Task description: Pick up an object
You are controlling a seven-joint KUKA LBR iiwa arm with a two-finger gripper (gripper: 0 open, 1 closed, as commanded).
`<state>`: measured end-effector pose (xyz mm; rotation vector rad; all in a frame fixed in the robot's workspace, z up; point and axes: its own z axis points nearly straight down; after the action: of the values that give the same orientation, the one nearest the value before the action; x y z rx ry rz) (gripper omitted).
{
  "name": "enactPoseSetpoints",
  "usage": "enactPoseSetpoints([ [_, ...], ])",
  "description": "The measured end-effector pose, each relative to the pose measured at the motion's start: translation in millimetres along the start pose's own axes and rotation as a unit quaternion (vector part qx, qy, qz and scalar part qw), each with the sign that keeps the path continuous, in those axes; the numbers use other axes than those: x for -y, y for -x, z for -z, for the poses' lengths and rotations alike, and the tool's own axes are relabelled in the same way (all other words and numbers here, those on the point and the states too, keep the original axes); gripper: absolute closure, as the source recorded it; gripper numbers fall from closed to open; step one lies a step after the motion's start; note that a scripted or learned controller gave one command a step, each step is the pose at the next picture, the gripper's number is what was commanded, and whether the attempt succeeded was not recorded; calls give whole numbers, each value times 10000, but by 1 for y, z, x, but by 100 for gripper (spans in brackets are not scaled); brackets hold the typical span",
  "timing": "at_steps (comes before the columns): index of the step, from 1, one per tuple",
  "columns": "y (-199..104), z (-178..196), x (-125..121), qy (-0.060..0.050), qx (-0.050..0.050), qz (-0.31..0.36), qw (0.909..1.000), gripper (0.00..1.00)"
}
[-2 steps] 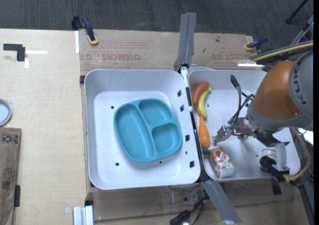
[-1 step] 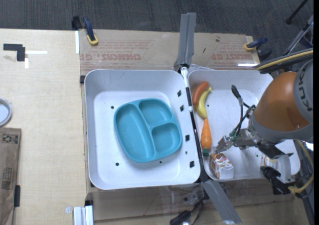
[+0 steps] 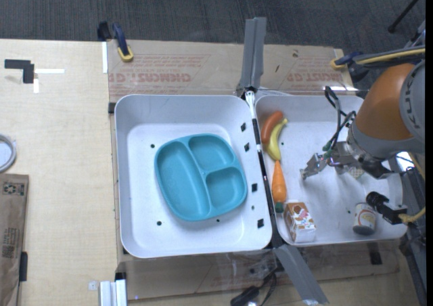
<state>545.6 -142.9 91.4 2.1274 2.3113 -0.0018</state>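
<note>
- Dark carpet up top, light wood surface (image 3: 54,162) below with cardboard under two white bins.
- Left bin (image 3: 135,230): one blue divided plate (image 3: 201,177) with three compartments, lying flat in the middle.
- Right bin (image 3: 318,227): one banana (image 3: 275,142) and one red-orange pepper-looking thing (image 3: 270,124) touching it, both against the left wall. One carrot (image 3: 279,181) just below them, one small juice carton (image 3: 300,222) near the front left corner, one small can (image 3: 365,219) near the front right.
- Pincer (image 3: 312,166) sits low over the middle of the right bin, fingers look spread, nothing between them. Carrot is just to its left, not touching.
</note>
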Motion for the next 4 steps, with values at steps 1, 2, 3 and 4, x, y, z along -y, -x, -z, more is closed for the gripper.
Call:
enactPoseSetpoints([
  [1,-52,100,-12,-8,2,-886,9961,0],
  [2,-44,7,-38,-19,0,-908,9959,0],
  [3,-80,100,-24,-8,3,-980,9952,0],
  [4,-46,10,-23,-18,-2,-399,9992,0],
])
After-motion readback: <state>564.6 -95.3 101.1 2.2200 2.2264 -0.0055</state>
